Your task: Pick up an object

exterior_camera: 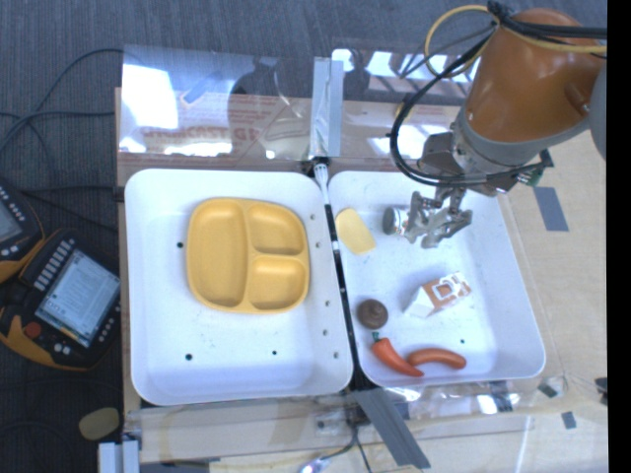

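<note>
My gripper (435,227) hangs over the upper middle of the right bin (513,294), its metal fingers pointing down with a gap between them and nothing held. A small grey-silver object (392,221) lies just left of the fingers. A yellow wedge (354,231) rests near the bin's left wall. Below the gripper sits a white carton with orange print (440,295). A brown round object (372,313) lies at lower left. An orange carrot (391,355) and a sausage (436,359) lie along the front wall.
The left bin (158,363) holds a yellow divided tray (246,253). A metal divider (326,116) rises between the bins at the back. Cables and a teach pendant (61,299) lie off the bench at the left.
</note>
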You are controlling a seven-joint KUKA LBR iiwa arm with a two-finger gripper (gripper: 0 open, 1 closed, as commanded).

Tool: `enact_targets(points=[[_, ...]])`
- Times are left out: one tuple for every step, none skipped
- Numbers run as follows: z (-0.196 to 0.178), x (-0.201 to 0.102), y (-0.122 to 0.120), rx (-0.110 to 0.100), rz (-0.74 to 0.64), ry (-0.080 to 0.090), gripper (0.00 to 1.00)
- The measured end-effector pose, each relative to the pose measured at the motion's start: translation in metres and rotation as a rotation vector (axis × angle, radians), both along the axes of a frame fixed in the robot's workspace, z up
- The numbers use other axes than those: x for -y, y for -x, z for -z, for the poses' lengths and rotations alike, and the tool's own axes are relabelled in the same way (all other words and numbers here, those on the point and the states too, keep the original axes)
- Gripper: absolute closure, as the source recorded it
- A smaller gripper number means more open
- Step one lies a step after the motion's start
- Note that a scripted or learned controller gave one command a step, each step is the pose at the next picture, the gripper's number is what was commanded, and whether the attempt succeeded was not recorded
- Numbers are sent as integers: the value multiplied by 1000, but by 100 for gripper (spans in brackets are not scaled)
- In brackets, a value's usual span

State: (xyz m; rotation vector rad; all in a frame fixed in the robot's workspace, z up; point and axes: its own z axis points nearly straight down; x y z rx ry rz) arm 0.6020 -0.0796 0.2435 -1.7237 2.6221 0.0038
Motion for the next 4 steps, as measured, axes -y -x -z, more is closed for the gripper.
enact_targets(points=[[-10,-2,-1,4,1,-6,100],[-43,44,85,0,-353,1,100],[-51,42,84,1,-352,-4,100],[-39,46,56,1,-818,-2,100]])
